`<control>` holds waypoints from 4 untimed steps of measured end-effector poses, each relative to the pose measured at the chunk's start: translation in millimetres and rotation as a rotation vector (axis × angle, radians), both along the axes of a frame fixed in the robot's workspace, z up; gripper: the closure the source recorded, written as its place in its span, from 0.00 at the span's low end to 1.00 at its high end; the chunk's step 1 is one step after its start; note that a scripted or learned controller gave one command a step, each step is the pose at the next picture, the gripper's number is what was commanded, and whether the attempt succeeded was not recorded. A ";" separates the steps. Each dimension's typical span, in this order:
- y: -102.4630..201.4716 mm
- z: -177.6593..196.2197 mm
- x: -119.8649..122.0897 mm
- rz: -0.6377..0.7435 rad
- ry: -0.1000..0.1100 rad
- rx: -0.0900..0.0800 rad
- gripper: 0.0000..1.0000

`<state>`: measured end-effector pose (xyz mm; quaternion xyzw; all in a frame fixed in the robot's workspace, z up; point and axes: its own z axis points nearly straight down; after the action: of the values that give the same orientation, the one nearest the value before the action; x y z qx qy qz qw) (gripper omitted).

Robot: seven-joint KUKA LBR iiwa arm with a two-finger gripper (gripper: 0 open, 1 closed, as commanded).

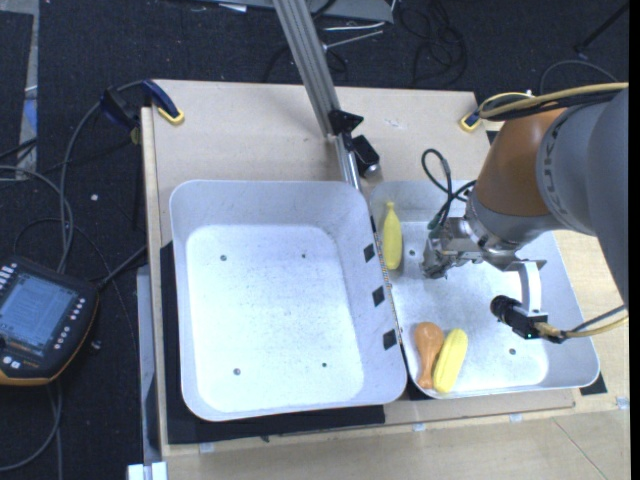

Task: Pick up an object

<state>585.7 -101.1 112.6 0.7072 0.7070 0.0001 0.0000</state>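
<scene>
Camera view: hand (pixel 436 265), grip unclear, beside banana (pixel 391 238); corn (pixel 449 359) apart.

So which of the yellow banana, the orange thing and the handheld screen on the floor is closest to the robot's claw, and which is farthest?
From the gripper:
1. Yellow banana, just left of it by the bin's wall.
2. Orange thing, at the same bin's near edge.
3. Handheld screen, on the floor, far left.

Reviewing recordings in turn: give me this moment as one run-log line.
arm: over right bin | gripper: low beside yellow item | other items: orange piece, yellow piece at near edge | left bin: untouched
</scene>
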 end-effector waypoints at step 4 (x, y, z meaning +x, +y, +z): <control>56.4 129.1 -5.8 0.004 0.000 0.001 1.00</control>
<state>579.8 -44.7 241.7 0.7057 0.7085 0.0005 -0.0003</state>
